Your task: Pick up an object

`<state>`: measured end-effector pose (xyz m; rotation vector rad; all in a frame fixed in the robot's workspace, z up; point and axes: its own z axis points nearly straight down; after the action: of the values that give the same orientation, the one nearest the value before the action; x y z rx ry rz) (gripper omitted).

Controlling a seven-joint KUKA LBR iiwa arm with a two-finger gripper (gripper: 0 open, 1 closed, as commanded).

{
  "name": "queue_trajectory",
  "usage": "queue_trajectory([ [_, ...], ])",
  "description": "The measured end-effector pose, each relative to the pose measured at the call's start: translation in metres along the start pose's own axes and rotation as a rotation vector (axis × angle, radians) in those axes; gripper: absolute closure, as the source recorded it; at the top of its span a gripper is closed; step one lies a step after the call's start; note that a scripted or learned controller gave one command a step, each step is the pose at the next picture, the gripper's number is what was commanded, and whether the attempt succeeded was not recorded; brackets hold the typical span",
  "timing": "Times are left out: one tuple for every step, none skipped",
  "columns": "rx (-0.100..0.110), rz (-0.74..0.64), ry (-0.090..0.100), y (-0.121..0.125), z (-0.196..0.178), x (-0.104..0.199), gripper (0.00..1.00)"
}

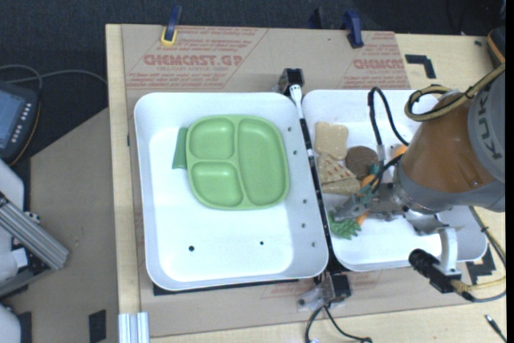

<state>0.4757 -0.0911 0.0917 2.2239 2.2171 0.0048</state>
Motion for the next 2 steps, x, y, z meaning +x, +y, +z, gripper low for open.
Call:
queue_trajectory([
  [-0.002, -0.002, 0.001, 0.003, 0.003, 0.000, 0.00],
  [-0.010, -0.002, 0.001, 0.005, -0.008, 0.001, 1.00],
])
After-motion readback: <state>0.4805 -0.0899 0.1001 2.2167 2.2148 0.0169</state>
